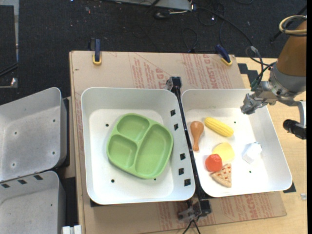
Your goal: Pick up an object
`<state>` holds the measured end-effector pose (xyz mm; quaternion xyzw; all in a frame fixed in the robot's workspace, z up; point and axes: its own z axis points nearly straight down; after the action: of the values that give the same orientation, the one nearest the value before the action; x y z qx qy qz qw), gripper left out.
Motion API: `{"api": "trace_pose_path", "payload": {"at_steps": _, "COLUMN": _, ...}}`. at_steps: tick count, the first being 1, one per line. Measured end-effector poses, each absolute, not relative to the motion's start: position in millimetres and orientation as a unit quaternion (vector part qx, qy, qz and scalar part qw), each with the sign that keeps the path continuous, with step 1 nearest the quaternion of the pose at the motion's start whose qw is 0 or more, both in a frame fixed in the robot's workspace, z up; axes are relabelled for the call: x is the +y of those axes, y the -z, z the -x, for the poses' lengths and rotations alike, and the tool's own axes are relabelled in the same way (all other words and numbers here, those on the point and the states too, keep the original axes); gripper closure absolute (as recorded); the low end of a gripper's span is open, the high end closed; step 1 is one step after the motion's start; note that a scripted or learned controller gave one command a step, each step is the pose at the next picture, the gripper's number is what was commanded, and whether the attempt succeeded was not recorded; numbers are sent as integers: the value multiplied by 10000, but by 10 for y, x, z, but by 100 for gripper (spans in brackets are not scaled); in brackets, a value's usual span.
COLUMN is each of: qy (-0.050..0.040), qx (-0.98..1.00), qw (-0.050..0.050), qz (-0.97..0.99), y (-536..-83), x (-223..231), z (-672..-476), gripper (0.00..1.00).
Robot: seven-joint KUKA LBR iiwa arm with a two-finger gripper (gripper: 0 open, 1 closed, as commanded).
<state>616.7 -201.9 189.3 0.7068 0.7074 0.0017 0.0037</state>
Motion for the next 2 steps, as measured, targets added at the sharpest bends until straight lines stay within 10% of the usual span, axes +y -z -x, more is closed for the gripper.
{"api": "trace_pose_path", "payload": {"at_steps": 2, "qy": -2, "qx": 7096, "qw": -6, "qz": -7046, "y": -2282, "x": -1506, "z": -6159, "gripper": 100}}
